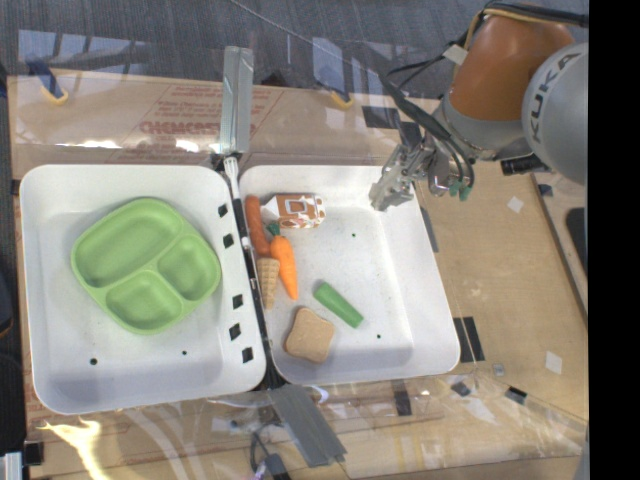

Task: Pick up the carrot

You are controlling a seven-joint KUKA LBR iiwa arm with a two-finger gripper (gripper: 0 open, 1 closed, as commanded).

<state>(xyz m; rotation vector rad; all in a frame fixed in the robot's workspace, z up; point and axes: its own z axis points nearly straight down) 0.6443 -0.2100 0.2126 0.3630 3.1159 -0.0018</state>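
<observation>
The carrot (286,266) lies in the right bin (425,298) near its left wall — well apart from the tool (392,190), which hangs over the bin's far right part. Whether the tool is open, I cannot tell — nothing shows in its grip.

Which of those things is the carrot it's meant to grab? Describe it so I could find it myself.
Look in the right-hand white bin, along its left wall. The carrot is the short orange root lying lengthwise, just right of the pale ice-cream cone. The longer, darker reddish sausage lies above it; the carrot is brighter orange, tapering to a point.
</observation>
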